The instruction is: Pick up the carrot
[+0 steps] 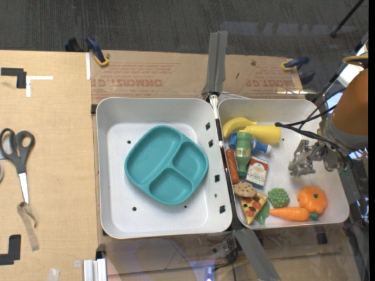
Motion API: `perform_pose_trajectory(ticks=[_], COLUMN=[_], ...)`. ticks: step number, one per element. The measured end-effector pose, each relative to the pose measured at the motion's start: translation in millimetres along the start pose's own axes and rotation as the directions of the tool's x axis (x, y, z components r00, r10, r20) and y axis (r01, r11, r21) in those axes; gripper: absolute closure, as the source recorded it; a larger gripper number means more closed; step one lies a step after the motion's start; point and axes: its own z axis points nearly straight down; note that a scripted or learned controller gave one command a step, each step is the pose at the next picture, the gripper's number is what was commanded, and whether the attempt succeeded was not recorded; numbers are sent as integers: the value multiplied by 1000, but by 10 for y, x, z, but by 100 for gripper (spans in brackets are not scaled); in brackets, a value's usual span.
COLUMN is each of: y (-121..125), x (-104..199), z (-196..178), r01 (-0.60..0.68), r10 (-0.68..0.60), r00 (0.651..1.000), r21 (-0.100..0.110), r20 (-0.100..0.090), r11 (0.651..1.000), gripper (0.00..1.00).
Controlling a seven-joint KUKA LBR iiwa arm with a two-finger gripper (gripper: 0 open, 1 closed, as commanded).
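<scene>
The pincer (303, 164), fingers perhaps apart though I cannot tell, hangs just above the carrot (289, 213), seemingly staging its descent.

Orange tapered toy carrot (289, 213), green-tipped; teal plastic divided plate (167, 165); white shallow bins (111, 174); orange toy pumpkin (312, 199).

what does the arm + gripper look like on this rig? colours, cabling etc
The arm enters at the right edge: a rounded orange section with grey below it toward the wrist. Black cables run across the bin from the arm's side. The gripper is bare grey metal, a blocky assembly with small mechanical parts visible. No markings can be read at this resolution.
</scene>
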Motion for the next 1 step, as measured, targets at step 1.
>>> perform_pose_trajectory(ticks=[1], y=[-167], x=[353], z=[-1320], r01=[-41], r10=[41], r00=[999], r21=[0], r20=[-3], r11=[999], gripper=[100])
